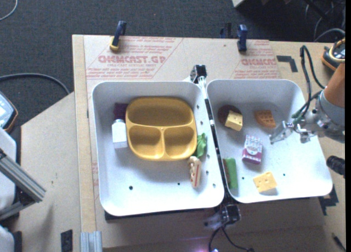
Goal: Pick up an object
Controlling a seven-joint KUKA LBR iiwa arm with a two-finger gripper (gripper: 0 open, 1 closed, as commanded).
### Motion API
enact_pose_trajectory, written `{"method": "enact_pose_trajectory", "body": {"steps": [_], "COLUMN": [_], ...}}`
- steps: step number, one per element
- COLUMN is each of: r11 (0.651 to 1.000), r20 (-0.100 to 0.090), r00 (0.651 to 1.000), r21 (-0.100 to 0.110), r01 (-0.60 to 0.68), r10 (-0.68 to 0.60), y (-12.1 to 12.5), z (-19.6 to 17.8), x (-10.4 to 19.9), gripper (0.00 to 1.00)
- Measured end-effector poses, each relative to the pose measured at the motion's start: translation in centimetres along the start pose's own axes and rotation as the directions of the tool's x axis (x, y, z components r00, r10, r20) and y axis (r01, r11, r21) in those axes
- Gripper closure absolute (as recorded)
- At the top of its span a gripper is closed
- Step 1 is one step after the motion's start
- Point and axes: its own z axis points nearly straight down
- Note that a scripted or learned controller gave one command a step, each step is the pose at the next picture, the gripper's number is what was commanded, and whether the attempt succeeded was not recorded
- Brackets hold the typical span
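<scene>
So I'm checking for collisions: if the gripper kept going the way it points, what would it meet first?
Probably the waffle piece, left of the gripper; height is unclear, so it might pass over.

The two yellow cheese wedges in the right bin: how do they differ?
The upper cheese wedge rests against a dark round piece near the bin's left wall; the lower cheese wedge lies alone near the front edge. The upper one looks smaller and paler, the lower one broader and flatter. Both are yellow with holes.
</scene>
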Motion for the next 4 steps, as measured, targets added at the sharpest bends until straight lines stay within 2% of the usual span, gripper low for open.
{"method": "enact_pose_trajectory", "body": {"steps": [1,2,3,4], "r11": [1.0,1.0,1.0,1.0], "r20": [0.0,0.0,0.002,0.006], "r00": [1.0,1.0,1.0,1.0], "r21": [0.001,-0.002,-0.006,-0.012], "r01": [-0.001,0.001,-0.001,0.002], "r10": [0.001,-0.001,0.001,-0.002], "y": [-0.6,-0.6,-0.5,-0.8], "z": [5.6,7.5,6.3,0.1], "x": [-0.9,-0.8,-0.8,-0.5], "gripper": [0.0,0.0,1.0,1.0]}}
